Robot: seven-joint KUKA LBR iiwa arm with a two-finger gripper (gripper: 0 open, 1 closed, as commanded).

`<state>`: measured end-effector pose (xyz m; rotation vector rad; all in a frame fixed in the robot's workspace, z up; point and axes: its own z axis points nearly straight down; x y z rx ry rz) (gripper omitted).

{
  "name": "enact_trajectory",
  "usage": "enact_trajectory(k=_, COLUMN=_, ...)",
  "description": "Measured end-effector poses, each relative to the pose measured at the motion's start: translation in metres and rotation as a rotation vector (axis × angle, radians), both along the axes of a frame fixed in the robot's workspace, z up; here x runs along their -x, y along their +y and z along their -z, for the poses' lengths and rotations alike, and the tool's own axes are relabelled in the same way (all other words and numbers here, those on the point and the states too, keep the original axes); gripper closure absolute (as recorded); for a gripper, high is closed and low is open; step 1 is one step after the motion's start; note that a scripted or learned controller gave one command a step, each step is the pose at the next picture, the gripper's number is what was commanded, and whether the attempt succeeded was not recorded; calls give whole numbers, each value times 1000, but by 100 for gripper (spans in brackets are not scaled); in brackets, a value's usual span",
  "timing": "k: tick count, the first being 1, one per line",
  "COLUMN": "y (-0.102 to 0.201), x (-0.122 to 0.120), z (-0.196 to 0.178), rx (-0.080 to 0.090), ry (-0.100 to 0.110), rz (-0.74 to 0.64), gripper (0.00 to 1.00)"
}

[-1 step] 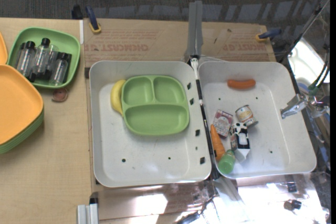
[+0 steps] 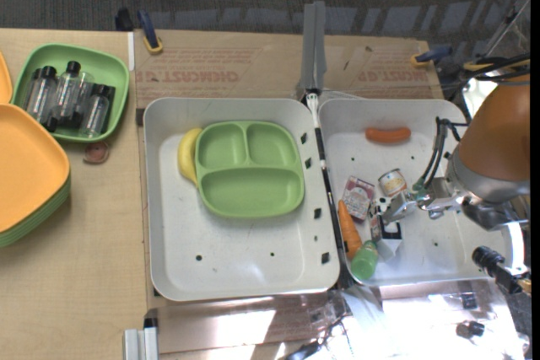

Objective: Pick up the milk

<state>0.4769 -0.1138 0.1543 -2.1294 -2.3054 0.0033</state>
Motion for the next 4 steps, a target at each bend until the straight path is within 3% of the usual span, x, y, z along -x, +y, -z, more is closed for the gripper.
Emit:
enact_trajectory(k=1, y=-2, x=-1, z=-8, rx=1, ry=0, rz=4, gripper=100)
enact_trajectory(k=2, y=87, x=-32, z=-141, rx=3, ry=-2, rz=158, gripper=100)
enact_trajectory(k=3, y=116, x=0, z=-36, rx=1, ry=0, rz=-91, gripper=100)
enact_trajectory(k=4, y=129, x=-15, z=-75, rx=2, ry=-1, rz=-122, gripper=100)
